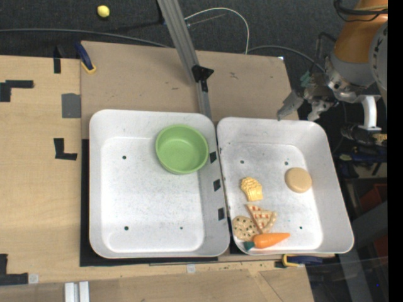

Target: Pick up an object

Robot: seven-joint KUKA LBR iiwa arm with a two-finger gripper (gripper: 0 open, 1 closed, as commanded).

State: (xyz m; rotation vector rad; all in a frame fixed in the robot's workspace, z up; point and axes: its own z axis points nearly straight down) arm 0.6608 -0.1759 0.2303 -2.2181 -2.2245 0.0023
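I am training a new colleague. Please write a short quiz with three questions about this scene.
1. True or false: the green bowl sits in the left bin.
2. Which item lies nearest the right bin's front edge? A) carrot B) tan round piece C) yellow piece
3. Fill in: the gripper hovers above the right bin's ____ rim.

Key: 1 true; 2 A; 3 far.

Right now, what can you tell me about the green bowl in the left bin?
The green bowl is round, pale green and looks like smooth plastic. It stands upright, mouth up, with nothing visible inside it. It sits on the floor of the left bin, in the upper right part, close to the wall shared with the right bin. Nothing else touches it; the hand is apart from it, above the right bin's far rim.
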